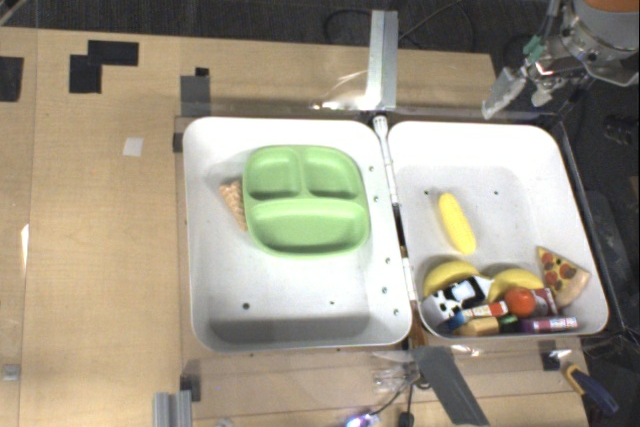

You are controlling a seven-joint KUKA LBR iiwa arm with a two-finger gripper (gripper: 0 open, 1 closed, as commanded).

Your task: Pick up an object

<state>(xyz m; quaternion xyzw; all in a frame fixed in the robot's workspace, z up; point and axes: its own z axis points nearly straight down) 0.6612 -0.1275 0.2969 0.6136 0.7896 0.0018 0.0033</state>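
We see gripper (512, 91) at 1 o'clock, above right bin (520, 147) rim, carrying nothing; open or closed, we cannot tell. Banana (457, 222) untouched. Pick not started.

Counter (90, 245): it carried two bins side by side, touching along a middle divider.
Left bin (215, 295): a divided tray (303, 199) sat in its centre, with a waffle piece (233, 203) tucked against the tray's left edge.
Right bin (500, 160): a banana (457, 222) lay alone near the middle.
Right bin, near edge: a heap of small toys (490, 300) crowded there, a pizza slice (560, 273) at its right end.
Pincer (512, 93): it hung beyond the right bin's far rim, over the counter.
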